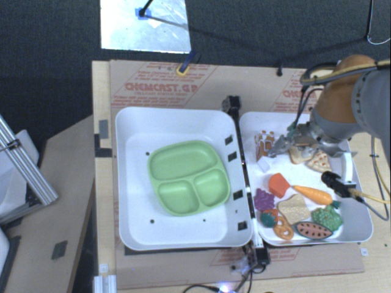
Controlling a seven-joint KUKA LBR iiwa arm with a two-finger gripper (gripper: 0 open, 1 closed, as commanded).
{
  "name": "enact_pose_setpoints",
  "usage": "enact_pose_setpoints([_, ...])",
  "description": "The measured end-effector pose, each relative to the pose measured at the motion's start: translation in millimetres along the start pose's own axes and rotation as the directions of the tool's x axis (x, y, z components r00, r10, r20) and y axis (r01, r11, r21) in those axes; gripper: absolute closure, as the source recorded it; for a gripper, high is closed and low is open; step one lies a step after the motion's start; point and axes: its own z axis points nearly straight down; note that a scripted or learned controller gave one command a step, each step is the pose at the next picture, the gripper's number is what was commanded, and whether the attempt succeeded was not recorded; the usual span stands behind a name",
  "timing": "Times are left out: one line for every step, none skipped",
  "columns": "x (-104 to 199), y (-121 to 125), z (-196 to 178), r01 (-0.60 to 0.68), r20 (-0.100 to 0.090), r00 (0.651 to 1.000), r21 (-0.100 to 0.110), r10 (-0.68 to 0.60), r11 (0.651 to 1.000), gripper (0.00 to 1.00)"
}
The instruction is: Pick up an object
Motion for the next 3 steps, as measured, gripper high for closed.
enact_pose_setpoints([0, 3, 4, -0.002, 0.000, 1.000, -0.005, 0.002, 1.000, 0.00])
enact_pose_setpoints([0, 5, -7, -0.001, -0.001, 1.000, -0.010, 0.001, 1.000, 1.00])
enact_pose_setpoints([1, 3, -71, 0.002, 0.000, 1.000, 0.005, -0.002, 1.000, 1.00])
